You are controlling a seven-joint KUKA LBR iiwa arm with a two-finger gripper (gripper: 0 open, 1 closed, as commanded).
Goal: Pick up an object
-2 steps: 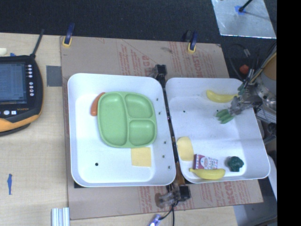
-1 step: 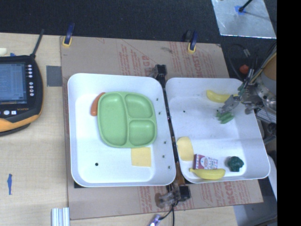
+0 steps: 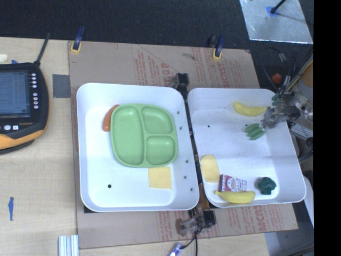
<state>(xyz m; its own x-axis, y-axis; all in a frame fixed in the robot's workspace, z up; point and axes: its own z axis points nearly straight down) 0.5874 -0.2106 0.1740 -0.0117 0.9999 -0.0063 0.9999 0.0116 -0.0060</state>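
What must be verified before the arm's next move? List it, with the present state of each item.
1. Gripper is over the right white bin: ok, it sits near that bin's upper right area.
2. A target lies at the fingertips: ok, the small green oblong object is right beside them.
3. That green object is between the fingers: cannot tell, the view is too small and blurred there.
4. Neighbours leave room: ok, the yellow banana-shaped toy lies apart from the green object.
5. Bin wall clearance on the arm's side: cannot tell, the wrist covers that rim.
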